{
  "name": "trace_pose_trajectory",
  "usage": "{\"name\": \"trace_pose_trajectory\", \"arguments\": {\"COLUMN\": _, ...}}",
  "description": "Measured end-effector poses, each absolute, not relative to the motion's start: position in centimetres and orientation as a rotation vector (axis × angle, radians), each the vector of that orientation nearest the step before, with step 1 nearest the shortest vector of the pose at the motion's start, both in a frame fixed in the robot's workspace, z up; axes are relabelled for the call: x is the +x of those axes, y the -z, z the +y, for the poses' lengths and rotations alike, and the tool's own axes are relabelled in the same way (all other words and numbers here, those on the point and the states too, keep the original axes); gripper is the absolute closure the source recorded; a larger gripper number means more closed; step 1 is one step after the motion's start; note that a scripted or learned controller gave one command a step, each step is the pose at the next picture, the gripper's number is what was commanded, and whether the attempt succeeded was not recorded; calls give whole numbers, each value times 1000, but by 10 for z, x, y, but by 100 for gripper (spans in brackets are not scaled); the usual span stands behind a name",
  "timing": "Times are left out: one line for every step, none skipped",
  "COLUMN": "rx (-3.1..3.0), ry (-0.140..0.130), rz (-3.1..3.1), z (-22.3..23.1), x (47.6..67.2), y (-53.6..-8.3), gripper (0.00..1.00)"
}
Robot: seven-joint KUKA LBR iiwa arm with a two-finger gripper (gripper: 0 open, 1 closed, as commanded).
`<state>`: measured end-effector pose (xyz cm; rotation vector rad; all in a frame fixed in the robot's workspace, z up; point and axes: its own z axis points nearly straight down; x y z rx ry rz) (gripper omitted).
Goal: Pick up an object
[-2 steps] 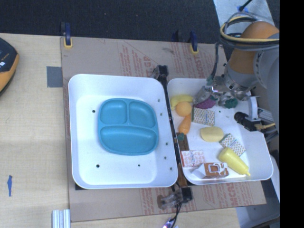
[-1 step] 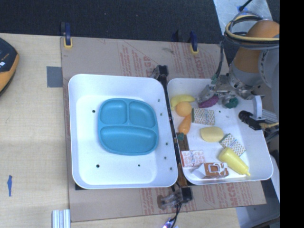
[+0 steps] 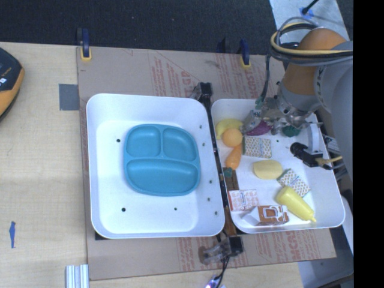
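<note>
The pincer is low at the far edge of the right bin; whether it grips anything cannot be told. Just beside it lies a purple object. Near it, a carrot slants toward the left bin's blue plate. No writing is legible.

Right bin held the clutter. Yellow ball at the left wall, orange ball touching it, carrot slanted just below. Patterned pouch beside them, pale yellow lump mid-bin. Yellow bottle lay tilted toward the near right corner — checkered packet just above it. Red-white packet and brown box flat along the near edge. Purple item at the far side, partly hidden.
</note>
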<state>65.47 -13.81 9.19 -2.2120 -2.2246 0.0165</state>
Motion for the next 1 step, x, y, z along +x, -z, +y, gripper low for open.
{"name": "trace_pose_trajectory", "arguments": {"rx": -2210, "ry": -14, "rz": -2225, "z": -120, "x": 655, "y": -92, "gripper": 0}}
